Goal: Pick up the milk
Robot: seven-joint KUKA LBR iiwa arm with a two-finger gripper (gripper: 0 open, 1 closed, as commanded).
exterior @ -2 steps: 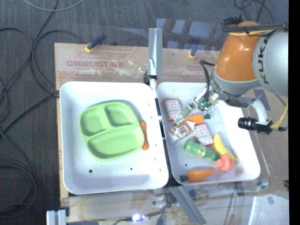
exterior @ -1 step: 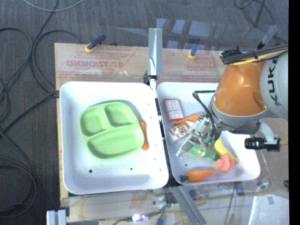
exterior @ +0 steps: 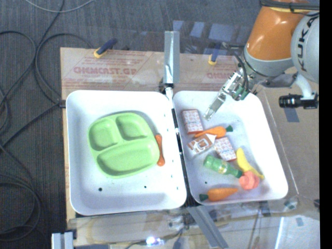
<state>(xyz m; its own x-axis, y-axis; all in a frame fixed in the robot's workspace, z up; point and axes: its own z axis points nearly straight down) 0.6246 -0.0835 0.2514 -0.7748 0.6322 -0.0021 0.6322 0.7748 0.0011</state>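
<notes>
Cut off at the top right corner: most of the grey arm [exterior: 282, 30] and its orange band. Hard to read in the right bin [exterior: 272, 139]: print on the small cartons, too small and blurred. Hand [exterior: 212, 110] slanted down over the far edge of the right bin, tip just above the bin floor, close beside a red-checked carton [exterior: 192, 121] (touching or not, impossible to say). Released or clenched: cannot tell at this angle. Nothing visibly grasped.

Milk carton [exterior: 201, 144] lying near the middle of the right bin, white with reddish-brown edging, tilted, apart from the hand. Pressed against a carrot [exterior: 213, 132] on its far side and a second checked carton [exterior: 224, 148] toward the right edge. Nearer the front edge: green bottle [exterior: 220, 166], banana [exterior: 246, 162], pink piece [exterior: 250, 181], another carrot [exterior: 223, 193].

Left bin [exterior: 78, 191] with a green divided plate [exterior: 123, 144].
</notes>
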